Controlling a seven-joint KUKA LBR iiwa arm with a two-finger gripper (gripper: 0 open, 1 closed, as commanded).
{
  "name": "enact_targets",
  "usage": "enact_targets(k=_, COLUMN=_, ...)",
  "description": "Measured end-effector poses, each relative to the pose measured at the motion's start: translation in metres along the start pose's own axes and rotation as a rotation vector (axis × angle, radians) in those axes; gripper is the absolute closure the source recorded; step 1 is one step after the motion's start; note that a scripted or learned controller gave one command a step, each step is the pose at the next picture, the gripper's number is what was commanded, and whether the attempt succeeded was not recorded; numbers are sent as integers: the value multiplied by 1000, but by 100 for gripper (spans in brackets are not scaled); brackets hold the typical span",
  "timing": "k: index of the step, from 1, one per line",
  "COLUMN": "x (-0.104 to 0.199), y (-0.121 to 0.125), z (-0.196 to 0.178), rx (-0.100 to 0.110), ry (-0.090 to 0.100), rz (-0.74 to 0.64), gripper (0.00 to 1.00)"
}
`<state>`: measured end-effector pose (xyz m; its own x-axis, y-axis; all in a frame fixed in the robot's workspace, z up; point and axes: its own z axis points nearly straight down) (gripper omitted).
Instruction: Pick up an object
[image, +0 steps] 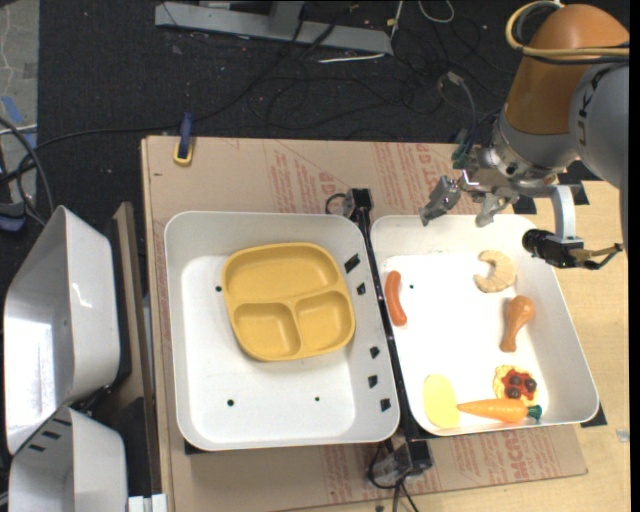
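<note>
The gripper (464, 207) is hanging with fingers spread, holding nothing, over the far edge of the right bin (450, 262). A croissant (495, 271), sausage (396, 298), drumstick (516, 320) and carrot (495, 408) are lying there.

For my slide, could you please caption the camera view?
Open gripper poised above right bin of toy food; yellow tray in left bin.

Toy foods (497, 340) scattered in right bin (585, 385)
</note>
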<state>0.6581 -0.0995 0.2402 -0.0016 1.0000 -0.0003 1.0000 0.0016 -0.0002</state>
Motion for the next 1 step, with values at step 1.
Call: enact_targets(k=1, x=2, y=0, z=43, rx=3, ry=0, rz=1, gripper=0)
